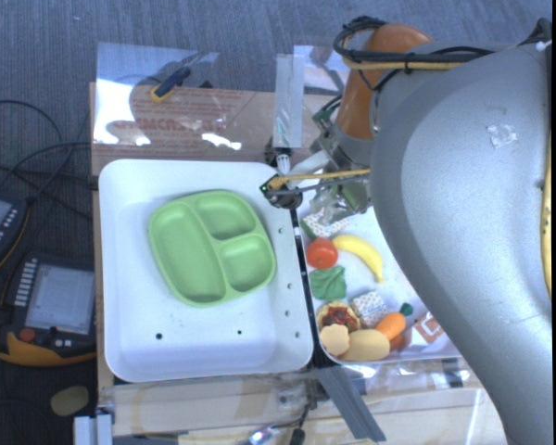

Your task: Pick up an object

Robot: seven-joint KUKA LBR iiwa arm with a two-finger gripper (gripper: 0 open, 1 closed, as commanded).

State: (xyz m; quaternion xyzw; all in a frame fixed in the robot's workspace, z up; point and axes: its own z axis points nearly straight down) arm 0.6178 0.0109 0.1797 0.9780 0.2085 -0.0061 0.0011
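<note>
Grey arm (463, 202) with orange band (375, 82) reaching in from the right, covering much of the right shallow white bin (375, 364). Gripper (329, 193) low over that bin's far end, close to the divider between the 2 bins; open or closed, cannot tell.

In the right bin, toy food in a cluster: round red tomato (322, 253), curved yellow banana (361, 253) just beside it, green leafy piece (330, 283) below, orange carrot (390, 324), pale tan potato-shaped piece (357, 345).

In the left shallow white bin (139, 341), a light green 3-compartment plastic plate (211, 246), lying flat.
</note>
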